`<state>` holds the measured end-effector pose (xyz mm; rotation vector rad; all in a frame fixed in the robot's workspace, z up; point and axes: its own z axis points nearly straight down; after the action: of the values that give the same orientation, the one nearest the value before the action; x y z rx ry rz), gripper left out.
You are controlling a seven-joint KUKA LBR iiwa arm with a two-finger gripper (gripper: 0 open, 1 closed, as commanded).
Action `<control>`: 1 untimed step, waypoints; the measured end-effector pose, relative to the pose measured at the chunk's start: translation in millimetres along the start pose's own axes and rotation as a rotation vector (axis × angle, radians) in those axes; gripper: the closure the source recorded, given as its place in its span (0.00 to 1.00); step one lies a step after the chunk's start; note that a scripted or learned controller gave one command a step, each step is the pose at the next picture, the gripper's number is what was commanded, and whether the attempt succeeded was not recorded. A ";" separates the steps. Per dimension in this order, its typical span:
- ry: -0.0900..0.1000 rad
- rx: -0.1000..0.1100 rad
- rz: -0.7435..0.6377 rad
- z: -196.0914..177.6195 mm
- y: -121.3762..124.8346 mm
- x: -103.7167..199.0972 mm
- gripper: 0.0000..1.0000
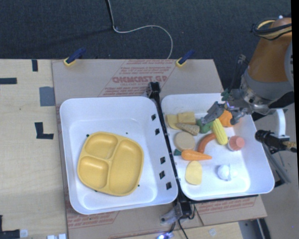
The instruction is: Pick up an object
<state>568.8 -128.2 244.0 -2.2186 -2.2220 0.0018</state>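
The right bin (258,173) holds several toy foods: a corn cob (220,132), a carrot (196,155), a curved red-orange piece (205,142), a pink piece (235,143), a white bulb (223,172), a yellow oval piece (194,173), a tan disc (184,140) and pale yellow blocks (182,119). My gripper (225,111) hangs over the bin's far right part, just beyond the corn. Its fingers stand spread apart, open. A small orange piece (225,118) lies in the gap between them, and neither finger visibly touches it.
The left bin (70,112) bears a yellow divided plate (111,163). A black divider (163,140) runs between the bins. The arm (270,61) comes in from the right, above the bin's rim. A white cable (145,30) lies on the dark floor behind.
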 end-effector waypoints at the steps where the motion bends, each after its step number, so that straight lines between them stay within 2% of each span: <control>1: 0.003 0.009 -0.001 64.0 -46.5 43.0 0.00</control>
<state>522.1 -85.3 180.1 -2.2115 -2.2172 0.0087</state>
